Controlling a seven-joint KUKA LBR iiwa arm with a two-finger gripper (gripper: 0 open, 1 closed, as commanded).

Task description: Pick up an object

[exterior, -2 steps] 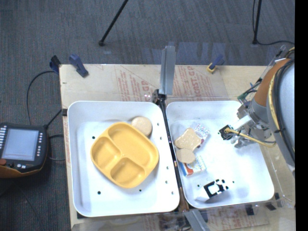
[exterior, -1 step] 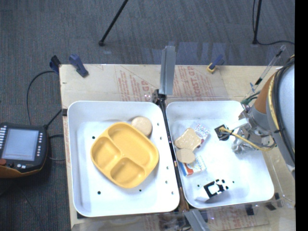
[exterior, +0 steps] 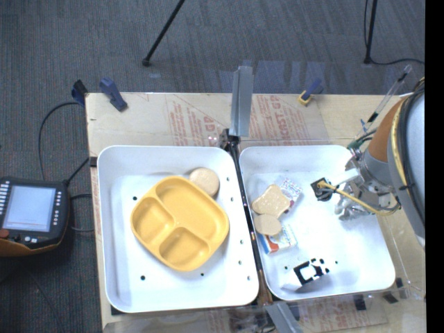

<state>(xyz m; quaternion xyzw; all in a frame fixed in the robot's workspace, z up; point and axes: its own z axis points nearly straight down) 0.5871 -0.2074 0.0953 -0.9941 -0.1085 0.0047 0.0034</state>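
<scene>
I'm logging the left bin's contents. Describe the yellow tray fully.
The yellow tray is a rounded-corner plate, plastic by its look, with three compartments, all bare. It lies flat and turned at an angle on the left bin floor. A tan round disc sits against its upper edge.

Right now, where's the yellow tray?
The yellow tray lies in the left bin, about mid-bin, with a round beige disc touching its upper right corner.
</scene>
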